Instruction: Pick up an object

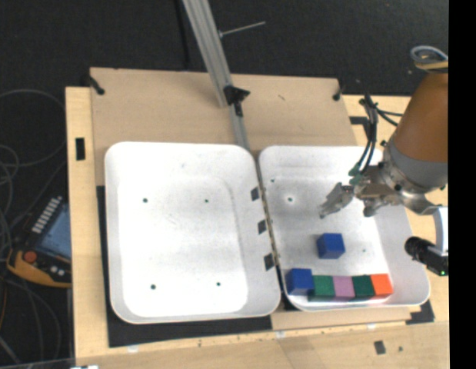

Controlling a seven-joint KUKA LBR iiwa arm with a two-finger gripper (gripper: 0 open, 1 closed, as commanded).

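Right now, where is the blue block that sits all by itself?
The lone blue block sits in the right bin, near its middle, just below the gripper and above the row of blocks along the bin's near edge.

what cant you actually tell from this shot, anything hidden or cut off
- Gripper, camera view: too small and blurred to tell whether the fingers are open or shut.
- Arm: cut off by the view's right edge.
- Right bin: the arm covers part of its right side.
- Row of blocks along the near wall: their lower faces are hidden by the bin's rim.
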